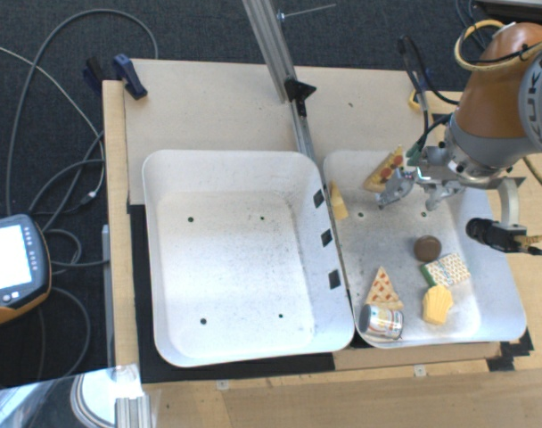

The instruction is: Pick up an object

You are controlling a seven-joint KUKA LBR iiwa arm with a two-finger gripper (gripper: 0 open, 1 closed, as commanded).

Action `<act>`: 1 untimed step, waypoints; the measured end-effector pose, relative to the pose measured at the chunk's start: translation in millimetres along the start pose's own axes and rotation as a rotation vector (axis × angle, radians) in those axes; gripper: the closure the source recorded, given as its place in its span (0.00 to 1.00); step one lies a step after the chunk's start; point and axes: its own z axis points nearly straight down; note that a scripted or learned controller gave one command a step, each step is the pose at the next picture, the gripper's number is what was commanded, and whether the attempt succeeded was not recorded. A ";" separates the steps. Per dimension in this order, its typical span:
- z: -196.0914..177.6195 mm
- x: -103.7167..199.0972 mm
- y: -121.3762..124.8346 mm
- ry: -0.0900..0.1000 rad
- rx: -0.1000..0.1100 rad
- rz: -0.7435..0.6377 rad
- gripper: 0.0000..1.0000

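In the camera view we see the gripper [412,188] hanging over the far part of the right bin [503,275], reaching in from the right on the grey arm with its orange band [498,87]. Its two fingers stand apart, one towards the left at [391,193] and the other to the right, and we see nothing caught between them. Just to the left of the gripper, touching or nearly touching the left finger, lies a pizza slice toy [382,172], tilted against the bin's far wall. Farther left, at the bin's left edge, sits a small yellow block [339,205]. Nearer to us than the gripper, a brown round piece [427,248] lies on the bin floor, and beyond it a checkered packet [449,268] with a yellow corn-like toy [438,305] just beside it. To the near left of the gripper we find a second pizza slice [383,286] touching a silver can [381,321]. The left bin [164,176] lies well to the left of the gripper.
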 end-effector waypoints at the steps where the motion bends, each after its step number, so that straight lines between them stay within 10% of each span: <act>1: -2.8 0.0 1.1 -0.001 -0.006 0.000 0.00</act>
